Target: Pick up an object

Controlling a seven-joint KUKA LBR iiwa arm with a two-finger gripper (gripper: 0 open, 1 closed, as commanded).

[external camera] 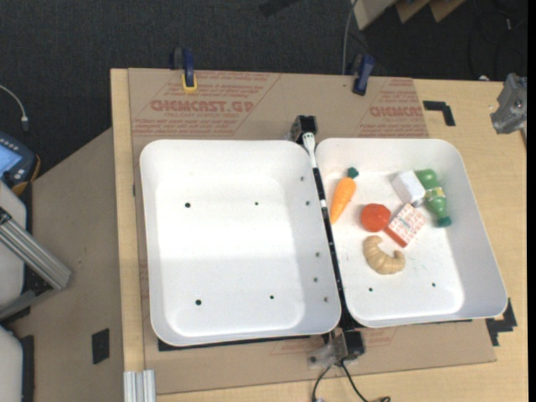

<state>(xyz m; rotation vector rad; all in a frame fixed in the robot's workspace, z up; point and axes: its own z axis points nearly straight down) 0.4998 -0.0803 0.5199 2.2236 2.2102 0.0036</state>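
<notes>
**Gripper parked at the right edge, toy food in the right bin**

Gripper (pixel 509 107) shows as a dull grey metal shape at the far right edge, above the bench and well apart from both bins; whether it is open or closed cannot be told, and nothing can be seen in its hold.

A flat brown cardboard sheet (pixel 251 99) with red printing covers the bench, pinned at the back by two blue clamps (pixel 186 61). On it sit two shallow, smooth white bins with rounded corners, their rims touching. The left bin (pixel 226 249) has small dark dots on its floor.

The right bin (pixel 419 300) holds the things to pick, all clustered in its rear half. A tan, curved, ridged croissant (pixel 383 256) lies nearest the front. Behind it are a tapered orange carrot (pixel 342 198) with a green tip, a red-and-white patterned box (pixel 406 224), a knobbly green piece (pixel 434 195), a round glossy red piece (pixel 376 217) and a plain white block (pixel 409 186).
</notes>
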